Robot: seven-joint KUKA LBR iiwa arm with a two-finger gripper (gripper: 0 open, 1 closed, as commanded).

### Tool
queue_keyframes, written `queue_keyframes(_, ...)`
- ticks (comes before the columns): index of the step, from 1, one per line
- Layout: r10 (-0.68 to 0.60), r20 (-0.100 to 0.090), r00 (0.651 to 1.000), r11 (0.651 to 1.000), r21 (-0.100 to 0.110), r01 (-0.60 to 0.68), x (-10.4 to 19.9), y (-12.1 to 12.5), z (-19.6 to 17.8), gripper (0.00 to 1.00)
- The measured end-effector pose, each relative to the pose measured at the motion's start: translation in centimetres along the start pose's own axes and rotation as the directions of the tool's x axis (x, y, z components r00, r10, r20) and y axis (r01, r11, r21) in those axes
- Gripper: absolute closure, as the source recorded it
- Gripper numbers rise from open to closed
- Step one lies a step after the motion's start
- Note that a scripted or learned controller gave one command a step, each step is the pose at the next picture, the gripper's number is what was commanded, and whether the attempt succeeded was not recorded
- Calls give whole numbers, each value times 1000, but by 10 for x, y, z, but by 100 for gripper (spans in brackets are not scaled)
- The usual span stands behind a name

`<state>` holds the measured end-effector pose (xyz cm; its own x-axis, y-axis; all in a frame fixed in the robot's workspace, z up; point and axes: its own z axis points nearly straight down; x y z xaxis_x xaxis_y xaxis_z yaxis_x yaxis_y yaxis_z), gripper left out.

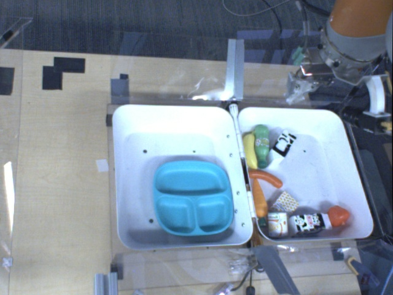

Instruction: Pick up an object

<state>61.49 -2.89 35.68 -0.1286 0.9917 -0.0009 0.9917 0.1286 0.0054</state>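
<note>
The arm enters at the upper right corner, above the far edge of the right bin. Its orange band is cut off by the top edge of the picture, and below it the grey wrist merges with cables and metal parts. The pincer itself cannot be made out in this clutter, so its state cannot be told.

The things to pick lie in the right bin, mostly along its left wall and its near wall. A yellow banana-like piece and a green piece lie side by side, touching, near the divider. Just beside them is a small black-and-white card, tilted. Lower, an orange sausage-shaped piece crosses over an orange carrot-like piece. A small checkered packet lies near them. At the near wall stand or lie a small can, a black-and-white bottle on its side and an orange-red round piece touching the bottle's end; their labels are too blurred to read.

The left bin holds a blue divided tray with three compartments. Both bins rest on the pale wooden counter.
</note>
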Motion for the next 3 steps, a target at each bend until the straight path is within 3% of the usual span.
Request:
queue_keyframes(1, -143, -2, 990, 990, 1, 143, 105, 3, 87, 100)
queue_keyframes(2, -366, -1, 931, 931, -1, 366, 115, -58, 98, 100)
queue_keyframes(3, -293, 1, 956, 956, -3, 293, 48, -46, 22, 100)
